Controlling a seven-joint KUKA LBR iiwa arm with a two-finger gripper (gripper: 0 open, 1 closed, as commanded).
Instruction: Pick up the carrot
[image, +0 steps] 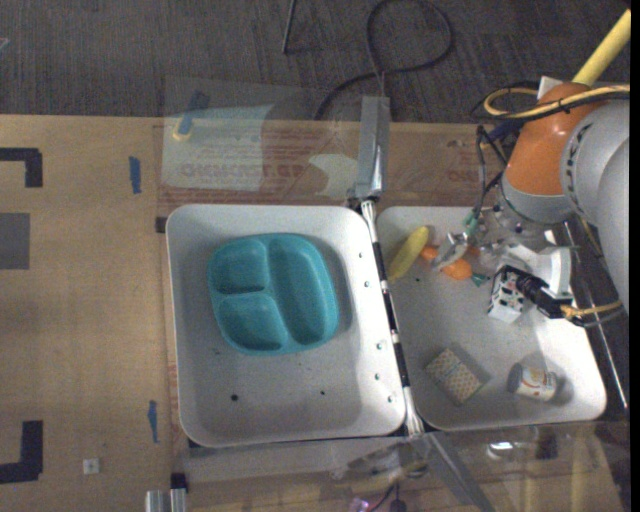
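Arm: the grey arm with its orange band (545, 140) reaches in from the right and bends down over the far part of the right bin (500, 400).
Claw: the claw (470, 248) sits low at the bin's far end, right at the carrot; whether its fingers are wide, narrow or gripping cannot be told from this slanted view.
Carrot: the carrot (452, 266) lies in the right bin near its far left corner, orange, partly covered by the claw.
Banana: a yellow banana (408, 252) lies just left of the carrot, against the bin's left wall.
Other items in right bin: a patterned sponge-like block (455, 375) and a small cup (533, 381) lie near the front edge, well apart from the carrot.
Left bin: the left bin (270, 400) holds a teal divided plate (273, 292).
Worktop: the worktop (80, 300) is brown board with blue tape marks.
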